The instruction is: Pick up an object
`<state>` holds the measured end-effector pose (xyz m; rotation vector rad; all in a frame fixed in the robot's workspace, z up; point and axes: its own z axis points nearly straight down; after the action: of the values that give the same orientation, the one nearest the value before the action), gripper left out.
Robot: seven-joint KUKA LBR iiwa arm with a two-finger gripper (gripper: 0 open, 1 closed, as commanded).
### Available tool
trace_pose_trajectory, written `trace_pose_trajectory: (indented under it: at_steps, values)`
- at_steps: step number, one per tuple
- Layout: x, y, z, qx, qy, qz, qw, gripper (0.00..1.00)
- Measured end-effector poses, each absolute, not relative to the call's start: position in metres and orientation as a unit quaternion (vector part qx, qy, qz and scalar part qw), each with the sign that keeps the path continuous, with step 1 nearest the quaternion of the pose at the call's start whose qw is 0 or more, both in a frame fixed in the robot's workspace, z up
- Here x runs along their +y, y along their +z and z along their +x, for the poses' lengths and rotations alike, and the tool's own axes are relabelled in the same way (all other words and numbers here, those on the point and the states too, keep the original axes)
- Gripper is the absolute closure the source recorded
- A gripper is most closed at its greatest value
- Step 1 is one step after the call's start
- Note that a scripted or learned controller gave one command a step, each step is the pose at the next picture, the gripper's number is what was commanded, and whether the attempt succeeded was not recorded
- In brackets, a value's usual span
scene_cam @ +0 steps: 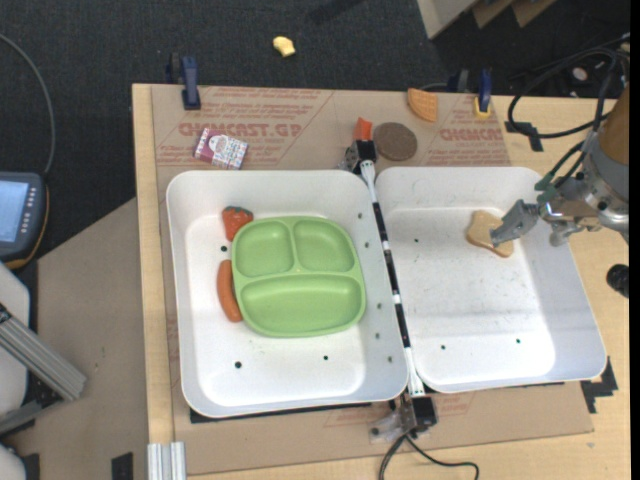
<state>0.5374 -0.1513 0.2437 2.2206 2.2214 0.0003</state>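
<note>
1. gripper (512, 224): right of centre in the frame, over the upper part of the right bin (560, 353). its dark fingers lie against the right edge of the tan piece (487, 231); whether they are spread or closed cannot be told from this slant.
2. tan piece: a small bread-like lump on the right bin's floor, upper middle, touching or just under the gripper. nothing shows it lifted or clamped.
3. step in hand, as judged: closing on the tan piece. to do it well, the fingers should straddle the lump's short width, settle low to the bin floor, then close before any lift; a grip on one edge would likely tip it free.
4. left bin (195, 268): holds a green tray (297, 273) with three wells, a carrot (237, 221) at its upper left corner and a sausage (228, 290) along its left side.
5. surface: the bins sit side by side on a cardboard sheet (300, 128), clipped at the top by blue clamps (188, 80).
6. room: dark carpet at the top of the frame, with a yellow scrap (285, 45); a small screen (20, 213) at the left edge.
</note>
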Motion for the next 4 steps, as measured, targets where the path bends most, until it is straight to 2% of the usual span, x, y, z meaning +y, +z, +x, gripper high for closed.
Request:
trace_pose_trajectory:
  at_steps: [1,2,3,4]
  values:
    - [-0.196,0.093,0.569,0.706,-0.0021,0.708,-0.002,0.0]
    - [-0.199,0.084,0.614,0.708,0.0009,0.706,0.003,0.0]
    - [-0.216,0.085,0.667,0.708,-0.0002,0.706,-0.012,0.0]
    - [-0.213,0.085,0.638,0.707,0.0003,0.707,-0.001,0.0]
